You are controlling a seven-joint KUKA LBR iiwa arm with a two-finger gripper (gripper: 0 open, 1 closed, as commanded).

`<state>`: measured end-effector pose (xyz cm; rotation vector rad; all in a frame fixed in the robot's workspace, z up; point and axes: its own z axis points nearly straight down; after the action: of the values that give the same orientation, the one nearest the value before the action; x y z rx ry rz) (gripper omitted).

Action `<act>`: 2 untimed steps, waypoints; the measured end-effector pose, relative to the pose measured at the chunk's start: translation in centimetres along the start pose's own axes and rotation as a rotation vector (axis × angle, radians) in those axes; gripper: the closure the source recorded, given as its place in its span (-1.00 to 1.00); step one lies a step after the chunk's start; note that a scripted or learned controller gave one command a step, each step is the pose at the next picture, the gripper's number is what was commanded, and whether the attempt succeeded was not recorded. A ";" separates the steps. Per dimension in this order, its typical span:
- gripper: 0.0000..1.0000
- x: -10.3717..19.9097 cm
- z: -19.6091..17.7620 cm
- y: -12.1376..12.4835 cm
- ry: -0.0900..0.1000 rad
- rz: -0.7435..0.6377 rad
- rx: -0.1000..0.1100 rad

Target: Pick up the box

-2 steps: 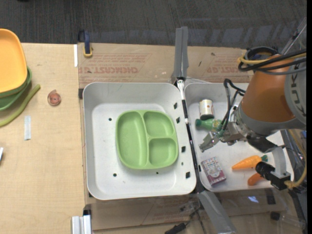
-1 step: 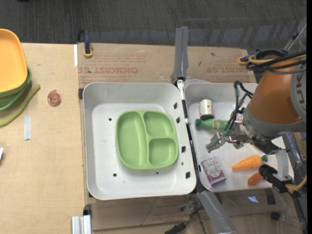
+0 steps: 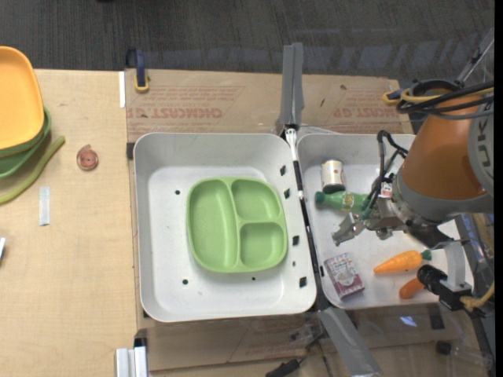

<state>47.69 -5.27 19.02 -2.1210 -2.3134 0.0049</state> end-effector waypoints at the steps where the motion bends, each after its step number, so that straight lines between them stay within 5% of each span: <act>1: -1.00 0.0 0.0 0.0 0.000 0.000 0.000; 2: -1.00 -0.2 0.0 0.0 0.000 0.042 -0.001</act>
<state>47.69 -5.46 19.06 -2.1698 -2.2686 0.0037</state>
